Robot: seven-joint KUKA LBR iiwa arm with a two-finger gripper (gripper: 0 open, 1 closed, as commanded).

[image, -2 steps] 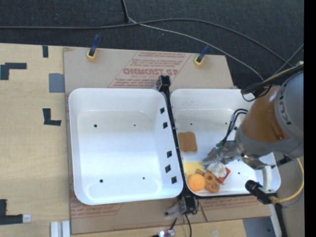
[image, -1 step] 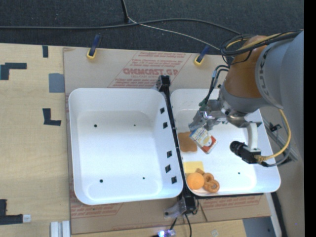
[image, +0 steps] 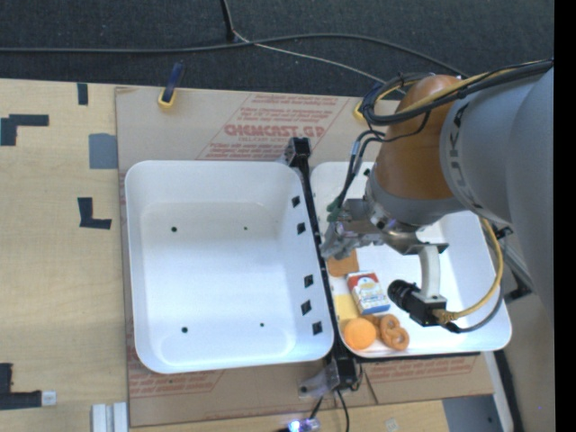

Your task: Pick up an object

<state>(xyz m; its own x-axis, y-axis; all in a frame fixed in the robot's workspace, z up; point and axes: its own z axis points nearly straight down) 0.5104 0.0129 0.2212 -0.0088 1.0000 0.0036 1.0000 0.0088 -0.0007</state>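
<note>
Two white bins on the bench: the left bin (image: pixel 153 241), and the right bin (image: pixel 468 327) holding a tan block (image: pixel 343 265) under the gripper (image: pixel 340 241), a red-and-white carton (image: pixel 367 293), a yellow piece (image: pixel 345 307), an orange ball (image: pixel 361 333) and a brown ring (image: pixel 393 331) clustered near its left wall.

Grey arm (image: pixel 504 142), orange wrist band, yellow and black cables.
</note>
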